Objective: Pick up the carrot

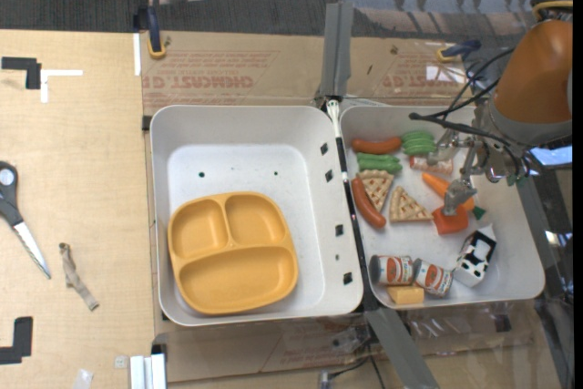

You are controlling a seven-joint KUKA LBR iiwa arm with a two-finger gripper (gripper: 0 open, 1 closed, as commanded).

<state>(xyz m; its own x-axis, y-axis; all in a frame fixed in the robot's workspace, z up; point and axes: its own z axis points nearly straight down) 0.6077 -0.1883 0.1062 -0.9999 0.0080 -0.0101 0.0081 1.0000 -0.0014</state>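
The end effector [461,192] hangs low inside the right bin [533,273], its metal tip directly over the leafy end of the carrot [437,185]. Whether it is spread or pressed together I cannot tell; the tip is small and blurs into the toys beneath it, and nothing shows clearly pinched in it.

The carrot is a short orange piece lying at a slant in the middle-right of that bin, its thin end pointing up-left toward a small pale food piece [430,162]. Just below the tip sits a red-orange block [450,220], touching or nearly touching the carrot's thick end.

The likeliest failure, in my judgement, is a grasp on the wrong thing. The red-orange block is so near in place and colour that a slightly low closing would take it, or wedge both pieces at once. The carrot also lies tilted, so a pinch near its end could let it pivot and slip out on the lift.

Crowding adds risk. A triangular sandwich wedge [408,206] lies just left of the carrot, with a pizza slice [374,189] and a red sausage [369,209] beyond it, and a cow-patterned carton [475,257] lies lower right; a sideways nudge could push these about.

The left bin [164,196] holds a yellow divided plate [233,252], well apart from the action. Scissors [18,223] lie on the worktop [73,159] at far left.
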